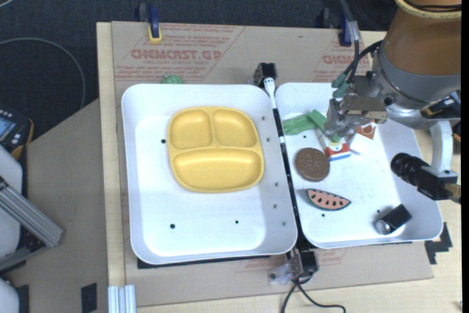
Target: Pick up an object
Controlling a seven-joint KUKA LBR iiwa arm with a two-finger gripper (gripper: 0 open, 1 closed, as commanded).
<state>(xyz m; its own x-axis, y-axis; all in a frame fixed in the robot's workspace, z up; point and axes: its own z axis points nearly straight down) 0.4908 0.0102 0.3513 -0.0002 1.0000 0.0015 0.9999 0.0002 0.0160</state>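
the gripper [338, 134] hangs low in the right bin [366, 223], right over a small red, white and blue item [340, 152] that lies just beside the brown cookie [313, 164]. to do this step well, i'd judge it should settle straight down so the item sits squarely between its tips, clear of the cookie and the green piece [300, 122], before it clamps and lifts. whether the jaws stand apart or together i cannot tell from this slant, and nothing is visibly held between them.

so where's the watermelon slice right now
The flat red watermelon slice lies in the right white bin, near its front, just below the round brown cookie.
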